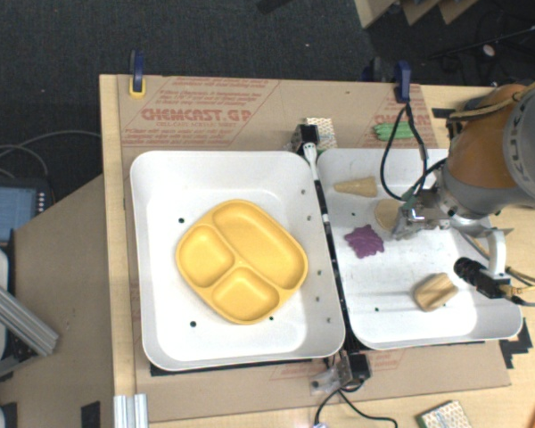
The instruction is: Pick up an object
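The worktop (205, 105) carries two shallow white bins side by side. The left bin (152, 239) holds a yellow divided plate (241, 261). The arm (490, 159) reaches over the right bin (410, 315), its gripper (408, 214) low beside a tan piece (388, 216) near the bin's middle; whether the fingers are apart or together cannot be told. Around it lie a tan block (434, 292) toward the near right, a purple crumpled object (365, 240) left of centre, and a tan cone (356, 186) near the far edge.
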Controlling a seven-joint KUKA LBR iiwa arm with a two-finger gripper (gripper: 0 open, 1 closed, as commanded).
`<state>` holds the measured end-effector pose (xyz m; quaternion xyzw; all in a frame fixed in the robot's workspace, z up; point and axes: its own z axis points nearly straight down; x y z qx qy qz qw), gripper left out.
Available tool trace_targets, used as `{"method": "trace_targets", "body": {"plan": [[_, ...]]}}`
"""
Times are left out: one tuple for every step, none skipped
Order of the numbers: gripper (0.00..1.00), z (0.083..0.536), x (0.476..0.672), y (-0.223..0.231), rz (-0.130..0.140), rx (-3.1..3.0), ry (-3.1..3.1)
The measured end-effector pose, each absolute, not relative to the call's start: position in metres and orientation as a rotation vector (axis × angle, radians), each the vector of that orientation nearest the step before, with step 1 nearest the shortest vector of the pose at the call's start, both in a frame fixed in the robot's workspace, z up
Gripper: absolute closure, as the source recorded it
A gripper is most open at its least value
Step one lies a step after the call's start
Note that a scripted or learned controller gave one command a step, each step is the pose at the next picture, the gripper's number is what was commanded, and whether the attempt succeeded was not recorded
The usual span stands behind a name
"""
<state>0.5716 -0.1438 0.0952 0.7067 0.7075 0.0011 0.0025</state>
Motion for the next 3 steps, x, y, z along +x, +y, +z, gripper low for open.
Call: {"method": "trace_targets", "body": {"plan": [[1.00, 0.105, 0.572, -0.144, 0.005, 2.215, 2.217], [1.00, 0.115, 0.573, -0.144, 0.008, 2.213, 2.215], [1.00, 0.211, 0.574, -0.183, 0.006, 2.216, 2.211]]}}
